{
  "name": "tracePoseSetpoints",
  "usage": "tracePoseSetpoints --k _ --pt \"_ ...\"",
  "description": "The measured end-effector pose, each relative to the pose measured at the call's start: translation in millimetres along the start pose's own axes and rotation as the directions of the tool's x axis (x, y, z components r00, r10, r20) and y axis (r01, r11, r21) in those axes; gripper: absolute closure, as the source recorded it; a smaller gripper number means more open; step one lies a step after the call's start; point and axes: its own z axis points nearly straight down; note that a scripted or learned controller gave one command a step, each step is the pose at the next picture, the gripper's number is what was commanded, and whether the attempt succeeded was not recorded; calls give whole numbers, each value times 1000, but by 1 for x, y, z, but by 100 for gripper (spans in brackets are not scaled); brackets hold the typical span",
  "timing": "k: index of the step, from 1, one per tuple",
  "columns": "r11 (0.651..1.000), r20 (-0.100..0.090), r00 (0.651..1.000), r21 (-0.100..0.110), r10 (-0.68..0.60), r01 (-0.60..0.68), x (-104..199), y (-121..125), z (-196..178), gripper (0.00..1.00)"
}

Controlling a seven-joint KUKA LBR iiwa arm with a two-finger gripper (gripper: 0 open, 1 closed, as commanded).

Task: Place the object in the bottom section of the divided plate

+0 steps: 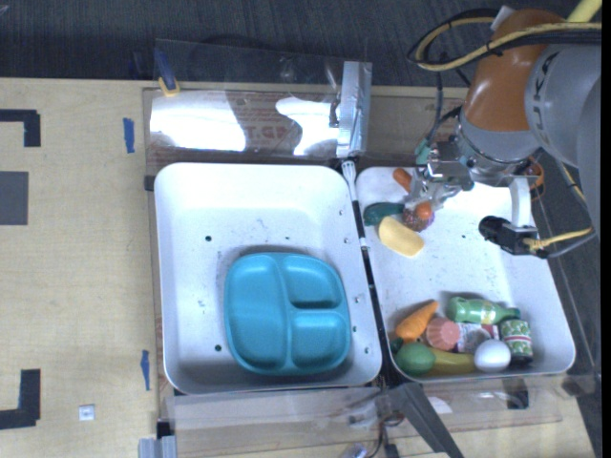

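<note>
The divided plate [284, 311], teal, lies in the left bin [191, 198]. In the right bin [549, 284], toy foods crowd the near edge [458, 334]. Farther back, the gripper [427, 198] hangs over a small reddish object [418, 216] beside a yellow piece [401, 237]; whether its fingers grip anything I cannot tell.

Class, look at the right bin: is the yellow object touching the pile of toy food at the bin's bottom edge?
Apart. The camera view shows bare white bin floor between the yellow object and the pile of toy food.
</note>
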Motion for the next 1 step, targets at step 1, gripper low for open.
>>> tracePoseSetpoints --k 1 --pt "971 -2 971 0 -239 239 82 -14 0 100"
